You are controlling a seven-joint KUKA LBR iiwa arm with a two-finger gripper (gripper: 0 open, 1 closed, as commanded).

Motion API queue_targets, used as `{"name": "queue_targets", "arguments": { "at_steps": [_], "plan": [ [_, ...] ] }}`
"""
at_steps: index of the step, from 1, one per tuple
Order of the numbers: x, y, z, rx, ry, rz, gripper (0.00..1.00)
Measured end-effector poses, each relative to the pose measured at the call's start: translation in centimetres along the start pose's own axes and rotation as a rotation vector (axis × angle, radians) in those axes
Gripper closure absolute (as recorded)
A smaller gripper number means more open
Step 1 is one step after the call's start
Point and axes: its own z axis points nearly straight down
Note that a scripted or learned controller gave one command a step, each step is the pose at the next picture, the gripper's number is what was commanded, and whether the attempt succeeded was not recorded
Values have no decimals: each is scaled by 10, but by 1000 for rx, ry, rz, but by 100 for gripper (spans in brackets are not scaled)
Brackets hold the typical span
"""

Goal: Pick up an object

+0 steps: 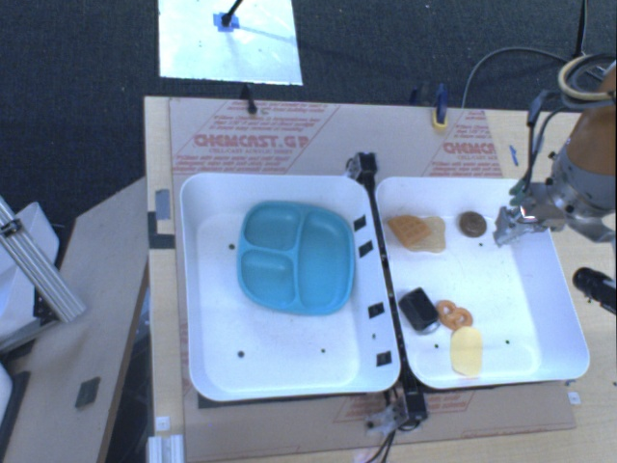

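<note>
A: What sits at the left?

B: The left bin holds a blue divided plate, lying flat near its middle.

A: And past the divider?

B: The right bin has a tan waffle-like piece at its upper left, with a small round brown object near it to the right. Lower down lies a black block, a pretzel touching or just beside it, and a pale yellow piece just below the pretzel.

A: The tool?

B: The tool hangs over the bin's upper right rim, right of the brown object and apart from it. I cannot tell how its fingers stand; nothing shows between them.
</note>
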Motion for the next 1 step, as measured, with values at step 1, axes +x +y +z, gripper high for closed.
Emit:
{"name": "queue_targets", "arguments": {
  "at_steps": [1],
  "plan": [
    [43,28,-2,-1,1,-2,100]
  ]
}}
